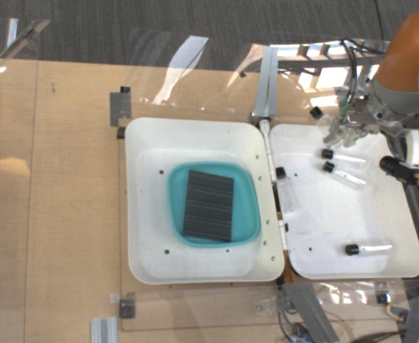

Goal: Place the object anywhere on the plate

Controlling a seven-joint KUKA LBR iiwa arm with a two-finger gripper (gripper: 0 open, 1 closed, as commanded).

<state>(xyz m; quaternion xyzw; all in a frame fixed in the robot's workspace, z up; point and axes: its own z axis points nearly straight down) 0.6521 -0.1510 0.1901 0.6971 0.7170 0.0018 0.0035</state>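
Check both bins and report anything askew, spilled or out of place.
Nothing is spilled or damaged. The dark ribbed block lies flat on the teal plate in the left bin, slightly off square to it. In the right bin, three clear black-capped tubes lie loose at differing angles, one apart near the front.

Wooden bench (52,213) bears two white bins (145,256), side by side.

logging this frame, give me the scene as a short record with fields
plate: teal plate in the left bin
object: dark ribbed block lying flat on the plate
right bin: right bin holds three clear tubes with black caps
end effector: end effector over the right bin's far edge
task state: the block appears to be on the plate
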